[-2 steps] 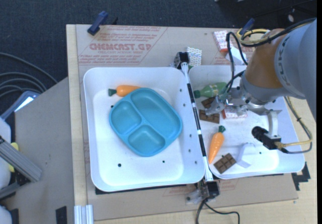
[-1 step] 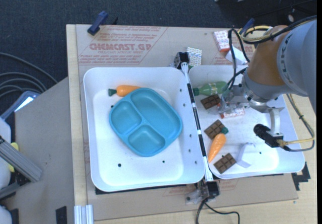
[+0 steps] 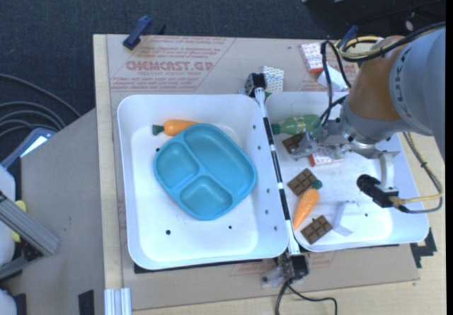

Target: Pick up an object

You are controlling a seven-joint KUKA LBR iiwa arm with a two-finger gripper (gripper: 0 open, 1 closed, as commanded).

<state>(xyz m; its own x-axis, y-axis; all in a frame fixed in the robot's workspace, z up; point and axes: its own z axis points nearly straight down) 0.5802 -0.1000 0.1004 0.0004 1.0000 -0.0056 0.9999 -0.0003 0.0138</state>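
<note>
we take the black divider (image 3: 272,165) between the two white bins as our landmark. to its left, in the left bin (image 3: 134,186), we see a blue sectioned plate (image 3: 204,170) lying flat, and a toy carrot (image 3: 173,127) touching the plate's far edge. to the right of the divider, in the right bin (image 3: 407,225), the grey arm (image 3: 407,87) with its orange band reaches down, and its gripper (image 3: 322,142) sits low near the far end of the divider; we cannot tell how the claw stands, nor whether it has anything. just beside the gripper we see a green bottle (image 3: 296,124) on its side, a brown chocolate piece (image 3: 293,142), and a small red and white packet (image 3: 324,160). nearer along the divider lie a second chocolate piece (image 3: 302,180), a second toy carrot (image 3: 305,206) just beside the divider, and a third chocolate piece (image 3: 316,228) at the near edge. a pale folded piece (image 3: 344,216) lies further right of that carrot.
</note>
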